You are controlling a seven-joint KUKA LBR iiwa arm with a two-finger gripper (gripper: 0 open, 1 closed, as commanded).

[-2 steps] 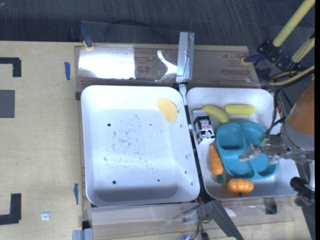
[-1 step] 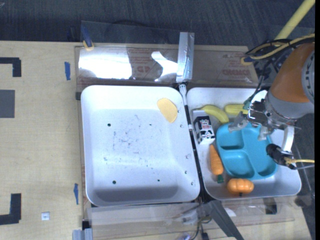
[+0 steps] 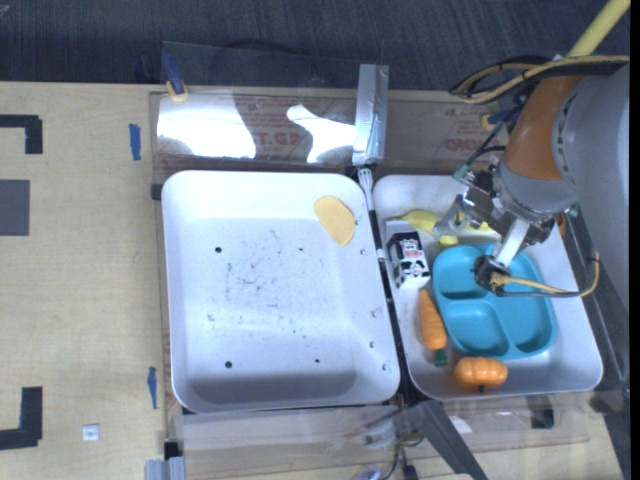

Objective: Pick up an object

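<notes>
We see the gripper [image 3: 472, 213] low over the right bin [image 3: 580, 363], maybe to reach the yellow toy [image 3: 420, 222] beside the blue tray [image 3: 490, 313]. We cannot tell if it is open or closed. A carrot [image 3: 432, 323] lies nearby.

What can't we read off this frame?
Camera view:
- yellow item: far end hidden under the hand.
- right bin: back right corner covered by the arm.
- black-and-white box: print too small to read.
- orange item: too blurred to identify.
</notes>
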